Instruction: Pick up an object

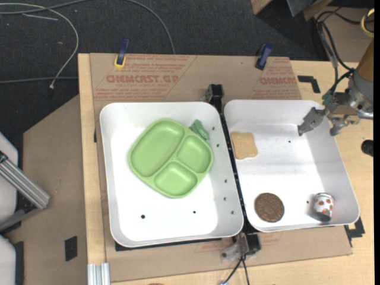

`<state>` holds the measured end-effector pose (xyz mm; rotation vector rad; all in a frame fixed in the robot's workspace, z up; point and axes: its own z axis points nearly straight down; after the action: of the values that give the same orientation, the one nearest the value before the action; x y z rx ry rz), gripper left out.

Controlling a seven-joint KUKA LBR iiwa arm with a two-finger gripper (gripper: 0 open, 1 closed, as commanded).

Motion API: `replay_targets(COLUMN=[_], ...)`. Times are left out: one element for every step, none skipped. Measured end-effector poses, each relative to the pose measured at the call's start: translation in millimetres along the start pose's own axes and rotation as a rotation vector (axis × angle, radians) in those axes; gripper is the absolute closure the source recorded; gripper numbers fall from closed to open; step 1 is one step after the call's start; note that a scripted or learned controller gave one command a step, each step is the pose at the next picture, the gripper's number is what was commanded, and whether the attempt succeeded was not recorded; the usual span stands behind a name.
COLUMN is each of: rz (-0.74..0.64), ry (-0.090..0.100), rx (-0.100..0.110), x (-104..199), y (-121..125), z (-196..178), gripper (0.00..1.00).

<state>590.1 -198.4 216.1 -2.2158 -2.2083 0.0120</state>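
My gripper point(321, 124) hangs over the far right corner of the right bin point(285, 159), fingers spread apart with nothing between them. In that bin lie a tan slice of toast point(243, 145) near the left wall, a round brown cookie point(269, 207) at the front, and a small white and orange toy point(322, 205) at the front right. The left bin point(119, 218) holds a green divided plate point(171, 157) with a small green object point(200, 129) at its far edge.
Both bins rest on a cardboard sheet point(142, 76) clamped by blue clips point(122, 51) at the back. Cables run across the dark floor behind. The arm's grey wrist point(362, 94) enters from the right edge.
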Motion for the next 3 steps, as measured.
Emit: replay_targets(rz=[-0.004, -0.003, -0.004], ry=[-0.003, -0.001, 0.0], rx=[-0.014, -0.008, -0.007], x=[1, -1, 6], y=[3, -3, -7], z=[-8, 52, 113], gripper=[0.0, 0.0, 0.0])
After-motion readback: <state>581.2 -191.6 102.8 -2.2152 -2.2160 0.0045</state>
